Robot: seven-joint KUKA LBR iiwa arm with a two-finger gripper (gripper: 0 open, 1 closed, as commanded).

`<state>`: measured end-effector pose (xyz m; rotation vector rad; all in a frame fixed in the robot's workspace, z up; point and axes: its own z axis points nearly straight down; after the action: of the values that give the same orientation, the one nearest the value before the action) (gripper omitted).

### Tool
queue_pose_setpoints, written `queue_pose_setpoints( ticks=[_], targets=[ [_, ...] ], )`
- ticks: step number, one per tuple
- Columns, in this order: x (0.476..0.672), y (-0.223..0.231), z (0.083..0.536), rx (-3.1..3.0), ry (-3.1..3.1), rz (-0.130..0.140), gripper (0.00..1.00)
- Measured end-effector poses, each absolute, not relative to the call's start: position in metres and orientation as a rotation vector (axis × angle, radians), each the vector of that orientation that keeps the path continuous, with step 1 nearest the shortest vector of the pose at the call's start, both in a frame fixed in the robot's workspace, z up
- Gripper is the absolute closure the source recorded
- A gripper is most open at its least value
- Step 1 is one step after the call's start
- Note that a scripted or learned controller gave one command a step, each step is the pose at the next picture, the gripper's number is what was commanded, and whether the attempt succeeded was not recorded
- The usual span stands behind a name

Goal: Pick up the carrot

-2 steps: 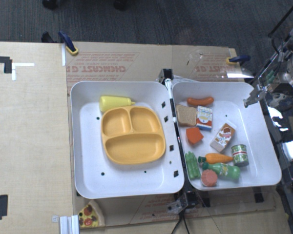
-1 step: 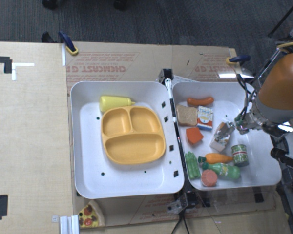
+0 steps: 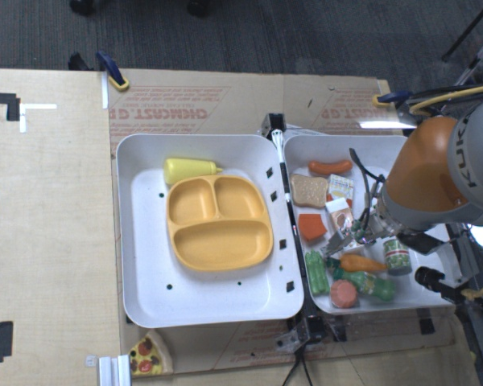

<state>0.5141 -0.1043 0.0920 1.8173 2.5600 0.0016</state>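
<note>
The carrot (image 3: 362, 262), orange with a green leafy end, lies flat in the right bin (image 3: 435, 296) near its front. My gripper (image 3: 348, 238) hangs low over the bin, just above and slightly left of the carrot's thick end. The grey wrist with its orange band (image 3: 431, 167) reaches in from the right and hides part of the bin behind it. Whether the gripper touches the carrot cannot be made out.
Around the carrot lie a small can (image 3: 398, 257), a green vegetable (image 3: 315, 270), a red round piece (image 3: 345, 293), an orange-red chunk (image 3: 311, 227), a bread slice (image 3: 309, 190) and a sausage (image 3: 332, 167). The left bin (image 3: 137, 240) holds a yellow divided plate (image 3: 219, 222) and a yellow piece (image 3: 189, 168).
</note>
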Motion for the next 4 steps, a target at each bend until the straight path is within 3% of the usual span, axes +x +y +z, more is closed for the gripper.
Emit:
queue_pose_setpoints(
  ticks=[1, 2, 3, 4],
  targets=[
    [0.479, -0.116, 0.092, 2.23, 2.211, 0.002, 0.0],
    [0.479, -0.099, 0.092, 2.285, 2.155, 0.002, 0.0],
    [0.481, -0.1, 0.1, 2.286, 2.151, 0.003, 1.0],
    [0.481, -0.1, 0.1, 2.286, 2.151, 0.003, 0.0]
  ],
)
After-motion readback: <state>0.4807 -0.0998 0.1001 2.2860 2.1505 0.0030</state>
